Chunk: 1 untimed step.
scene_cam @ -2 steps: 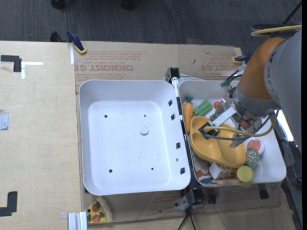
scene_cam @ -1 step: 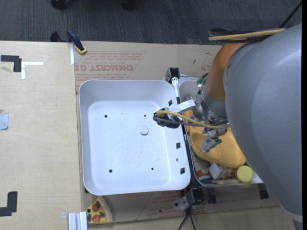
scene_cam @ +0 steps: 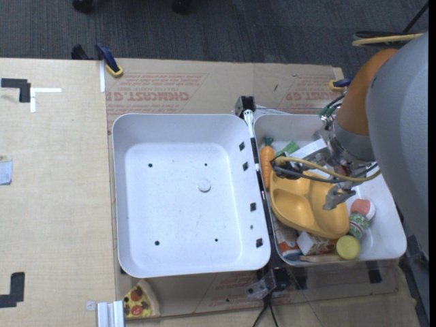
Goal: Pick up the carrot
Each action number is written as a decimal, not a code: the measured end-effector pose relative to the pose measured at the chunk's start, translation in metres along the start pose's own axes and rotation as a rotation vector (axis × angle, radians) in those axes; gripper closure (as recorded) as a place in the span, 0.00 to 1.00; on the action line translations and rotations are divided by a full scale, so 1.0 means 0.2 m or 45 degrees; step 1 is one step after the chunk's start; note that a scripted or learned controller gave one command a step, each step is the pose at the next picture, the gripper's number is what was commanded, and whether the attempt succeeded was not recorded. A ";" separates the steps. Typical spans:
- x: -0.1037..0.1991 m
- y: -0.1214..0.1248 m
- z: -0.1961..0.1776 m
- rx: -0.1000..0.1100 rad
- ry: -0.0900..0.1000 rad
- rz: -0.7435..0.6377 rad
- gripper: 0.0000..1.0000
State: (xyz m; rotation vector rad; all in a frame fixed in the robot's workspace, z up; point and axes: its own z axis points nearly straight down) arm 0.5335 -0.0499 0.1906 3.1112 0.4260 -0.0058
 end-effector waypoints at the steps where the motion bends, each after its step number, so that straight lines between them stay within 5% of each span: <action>1: 0.11 -0.22 0.00 0.002 0.000 0.086 0.00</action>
